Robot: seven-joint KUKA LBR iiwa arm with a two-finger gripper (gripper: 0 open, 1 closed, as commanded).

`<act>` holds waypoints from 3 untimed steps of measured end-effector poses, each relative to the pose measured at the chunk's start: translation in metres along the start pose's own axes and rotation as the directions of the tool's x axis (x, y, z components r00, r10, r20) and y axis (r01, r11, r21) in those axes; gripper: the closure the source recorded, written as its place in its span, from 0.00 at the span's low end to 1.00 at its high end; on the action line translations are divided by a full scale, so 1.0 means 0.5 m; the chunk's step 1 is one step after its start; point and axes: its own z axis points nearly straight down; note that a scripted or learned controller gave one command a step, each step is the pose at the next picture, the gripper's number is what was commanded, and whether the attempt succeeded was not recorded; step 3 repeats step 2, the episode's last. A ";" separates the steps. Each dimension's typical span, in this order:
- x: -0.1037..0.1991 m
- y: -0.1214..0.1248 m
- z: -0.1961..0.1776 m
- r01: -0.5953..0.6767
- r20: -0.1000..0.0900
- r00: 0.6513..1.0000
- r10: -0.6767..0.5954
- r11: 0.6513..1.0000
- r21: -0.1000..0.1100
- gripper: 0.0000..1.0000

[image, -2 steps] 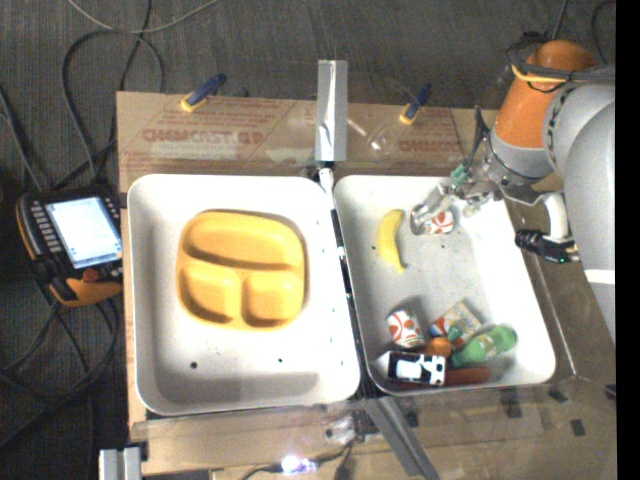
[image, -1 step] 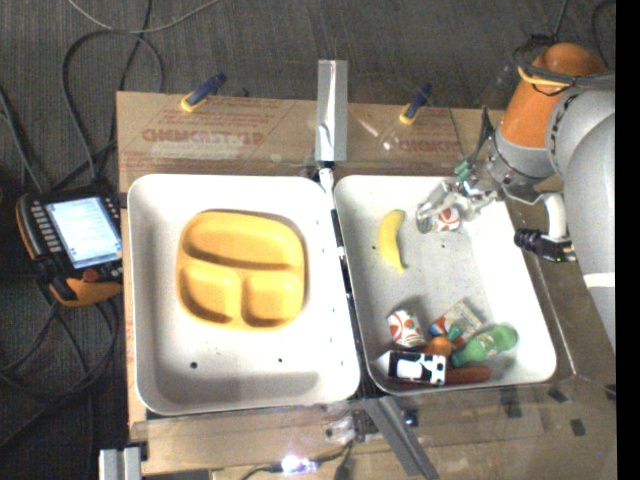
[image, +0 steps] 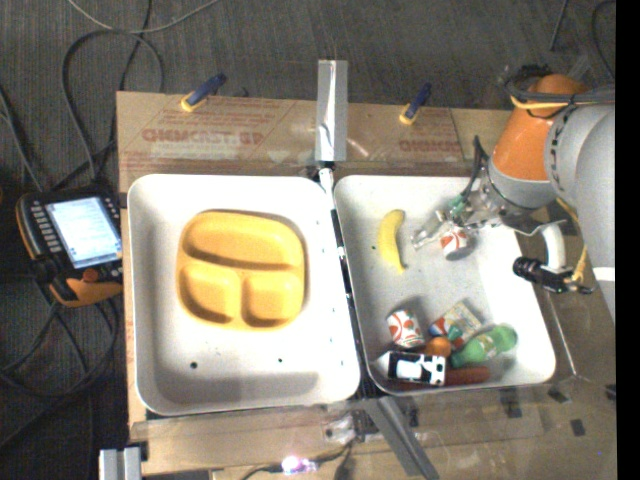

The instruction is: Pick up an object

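The gripper [image: 447, 230], grip state unclear, sits right of the banana [image: 391, 239], at a small, light, probably slippery cup [image: 454, 242]; grasp its sides.

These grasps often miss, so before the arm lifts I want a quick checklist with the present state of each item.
1. End effector over the right bin: ok.
2. Red and white cup lies right at the end effector: ok.
3. Cup actually gripped: cannot tell.
4. Banana lies apart from the cup: ok.
5. Pile in the right bin's near corner, with the green bottle, is away from the arm: ok.
6. Yellow tray sits in the left bin, out of the way: ok.
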 end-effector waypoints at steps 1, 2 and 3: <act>0.000 0.002 -0.022 0.000 0.002 1.000 0.000 1.000 -0.003 1.00; 0.121 -0.035 -0.211 -0.076 -0.009 0.997 0.076 0.997 0.007 1.00; 0.121 -0.035 -0.211 -0.076 -0.009 0.997 0.076 0.997 0.007 1.00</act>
